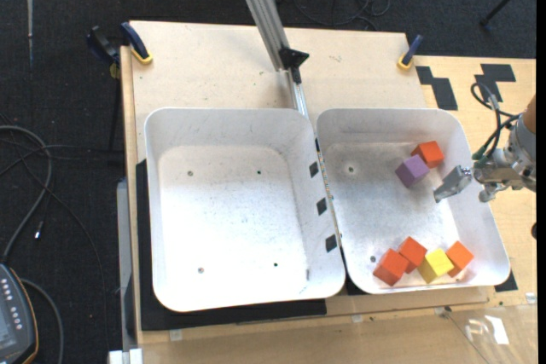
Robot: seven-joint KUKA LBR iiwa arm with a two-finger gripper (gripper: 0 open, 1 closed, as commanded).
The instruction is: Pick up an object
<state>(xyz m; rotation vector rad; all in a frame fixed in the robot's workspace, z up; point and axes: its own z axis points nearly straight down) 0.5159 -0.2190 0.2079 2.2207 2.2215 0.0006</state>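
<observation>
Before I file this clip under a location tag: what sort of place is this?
Probably a robotics lab or test bench: a plywood bench held by clamps, two white bins with small coloured blocks, and loose cables on dark carpet.

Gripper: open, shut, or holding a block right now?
Gripper: cannot be told; it sits at the right bin's right wall, beside the purple block, with no block seen in it.

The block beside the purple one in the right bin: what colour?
Orange block, touching the purple block; seen in the camera view.
</observation>
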